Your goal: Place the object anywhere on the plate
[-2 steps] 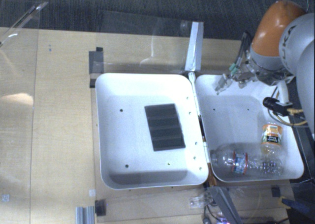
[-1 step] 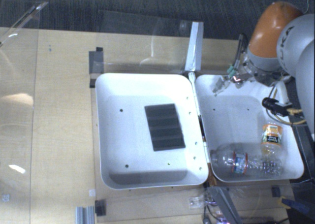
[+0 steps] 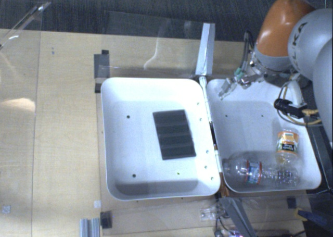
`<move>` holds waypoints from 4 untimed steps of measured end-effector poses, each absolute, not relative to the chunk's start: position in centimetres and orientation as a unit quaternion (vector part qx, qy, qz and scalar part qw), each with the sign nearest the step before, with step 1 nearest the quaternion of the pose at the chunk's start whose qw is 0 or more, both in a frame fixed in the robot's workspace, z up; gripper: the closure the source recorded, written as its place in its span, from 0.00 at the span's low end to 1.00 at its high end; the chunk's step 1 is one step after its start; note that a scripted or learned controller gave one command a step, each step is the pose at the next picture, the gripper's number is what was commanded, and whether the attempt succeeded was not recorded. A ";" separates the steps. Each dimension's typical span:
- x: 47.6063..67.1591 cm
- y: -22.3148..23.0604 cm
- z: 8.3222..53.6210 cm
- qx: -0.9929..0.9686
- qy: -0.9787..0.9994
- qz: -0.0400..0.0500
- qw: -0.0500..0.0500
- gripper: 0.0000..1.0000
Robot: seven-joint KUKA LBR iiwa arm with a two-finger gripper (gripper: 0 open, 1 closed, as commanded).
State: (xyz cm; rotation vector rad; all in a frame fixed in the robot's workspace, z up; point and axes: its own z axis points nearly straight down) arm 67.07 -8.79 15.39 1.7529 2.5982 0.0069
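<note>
Tool (image 3: 229,87) hangs over the right bin's (image 3: 244,113) back-left corner; can't tell its grip state, nothing visibly in it. Clear plastic bottle (image 3: 260,171) lies on its side at that bin's front edge, small orange-labelled bottle (image 3: 287,145) just behind it. Dark ribbed plate (image 3: 174,134) sits mid left bin (image 3: 125,142).

The left bin (image 3: 119,142) looks like smooth white plastic with a slight sheen, and the dark ribbed plate (image 3: 174,134) at its middle is matt. Right of that bin, a clear glossy plastic bottle (image 3: 260,172) lies on the other bin's floor; the bench (image 3: 52,142) around is pale wood grain.
</note>
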 end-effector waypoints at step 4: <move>67.0 -2.6 18.6 0.450 0.893 0.002 0.003 0.00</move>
